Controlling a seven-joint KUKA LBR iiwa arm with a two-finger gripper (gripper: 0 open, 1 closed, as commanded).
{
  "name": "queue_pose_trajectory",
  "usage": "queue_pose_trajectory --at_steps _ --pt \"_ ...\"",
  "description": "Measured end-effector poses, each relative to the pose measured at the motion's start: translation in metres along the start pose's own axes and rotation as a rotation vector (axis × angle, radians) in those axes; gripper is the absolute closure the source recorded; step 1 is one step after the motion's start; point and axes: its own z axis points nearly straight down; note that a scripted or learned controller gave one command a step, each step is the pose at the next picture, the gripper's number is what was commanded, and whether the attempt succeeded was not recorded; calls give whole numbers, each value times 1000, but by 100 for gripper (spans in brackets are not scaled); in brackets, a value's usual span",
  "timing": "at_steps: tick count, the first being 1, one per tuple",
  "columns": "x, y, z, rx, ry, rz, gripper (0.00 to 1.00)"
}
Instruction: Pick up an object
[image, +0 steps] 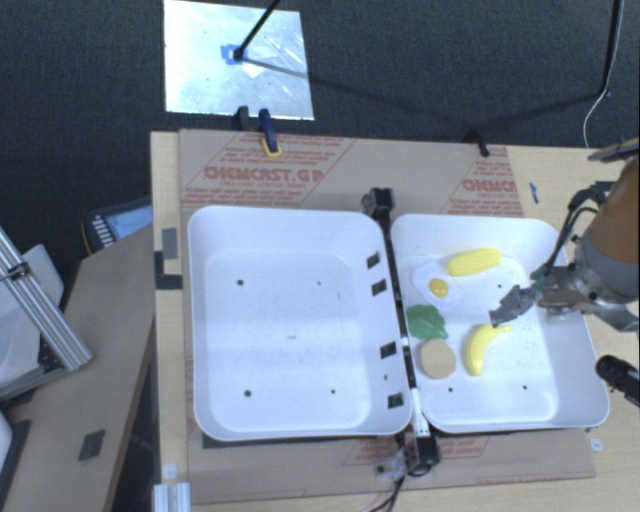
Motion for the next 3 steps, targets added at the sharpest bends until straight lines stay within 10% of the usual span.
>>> queue_pose_trajectory --at_steps 1,3 --pt "61 -2 109 6 5 -6 0" --pt "47 34 124 -29 -5 -3 0"
